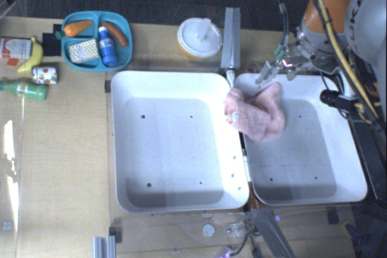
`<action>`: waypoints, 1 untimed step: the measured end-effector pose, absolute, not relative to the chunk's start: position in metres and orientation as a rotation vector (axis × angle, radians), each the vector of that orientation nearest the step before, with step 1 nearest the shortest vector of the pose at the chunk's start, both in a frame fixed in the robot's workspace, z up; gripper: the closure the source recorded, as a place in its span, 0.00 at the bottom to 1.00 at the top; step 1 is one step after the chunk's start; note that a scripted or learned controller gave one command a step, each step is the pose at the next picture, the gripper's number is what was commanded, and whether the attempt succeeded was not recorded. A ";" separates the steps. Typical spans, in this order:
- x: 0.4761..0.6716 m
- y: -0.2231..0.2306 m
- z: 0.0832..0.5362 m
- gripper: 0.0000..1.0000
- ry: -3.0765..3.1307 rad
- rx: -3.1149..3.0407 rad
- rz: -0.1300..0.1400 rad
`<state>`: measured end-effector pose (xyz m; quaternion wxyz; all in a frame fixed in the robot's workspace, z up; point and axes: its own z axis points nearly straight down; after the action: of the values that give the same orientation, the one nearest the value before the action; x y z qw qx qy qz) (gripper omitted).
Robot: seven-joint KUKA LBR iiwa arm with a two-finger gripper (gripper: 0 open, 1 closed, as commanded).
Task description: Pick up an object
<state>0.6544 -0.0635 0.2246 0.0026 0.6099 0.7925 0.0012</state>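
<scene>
Over the right bin, near its left rim: pink cloth, top corner apparently pinched by hand. Lift straight, slowly; watch for slipping off the divider.

Robotics lab indicated: two white bins fixed on a wooden tabletop, industrial arm with exposed cabling, toy food tray.

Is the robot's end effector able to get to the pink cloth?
Probably yes. The end effector sits right at the top edge of the pink cloth, which lies draped over the inner rim of the right bin, with nothing covering it.
</scene>
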 end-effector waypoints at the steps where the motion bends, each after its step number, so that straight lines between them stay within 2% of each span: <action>1: 0.639 -0.065 0.205 0.00 2.390 2.034 0.004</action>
<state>0.6395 -0.0647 0.2048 0.0015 0.6481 0.7616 0.0012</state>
